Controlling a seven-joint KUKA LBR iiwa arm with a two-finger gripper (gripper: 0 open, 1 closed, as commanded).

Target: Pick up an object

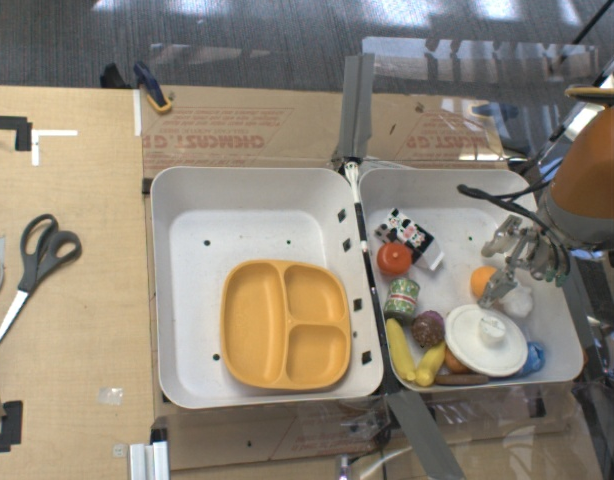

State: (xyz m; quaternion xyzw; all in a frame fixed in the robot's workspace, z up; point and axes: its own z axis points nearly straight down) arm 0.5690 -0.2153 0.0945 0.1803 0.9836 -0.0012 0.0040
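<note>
Camera view, read from its near edge outward: at the front of the right bin (pixel 562 363) a white lid (pixel 485 339) is seen lying flat over a brown piece, with a blue scrap (pixel 534 356) at its right and a banana (pixel 401 351) propped against the divider at its left, so that this corner is packed tight. Just behind these a dark plum (pixel 428 327), a green can (pixel 402 295) and a red tomato (pixel 393 258) are ranged along the divider, and a black-and-white box (pixel 407 234) lies farthest back. The jaws (pixel 511 268) are lowered into the right half of that bin, directly beside an orange (pixel 484 282) and above a pale lump; the orange is judged to be the target, since it sits apart from the crowded front and can be approached from the arm's own side. Whether the jaws are spread or closed cannot be told, because the metal fingers overlap in a blur, and nothing is seen clamped between them. The left bin (pixel 187 268) is occupied by a yellow divided plate (pixel 285 324), set toward its front. On the surface (pixel 67 368) to the left, scissors (pixel 35 263) lie well apart from both bins. Farther back a cardboard sheet (pixel 247 133) is tucked under the bins, and a blue clip (pixel 152 88) is fixed at its corner.
</note>
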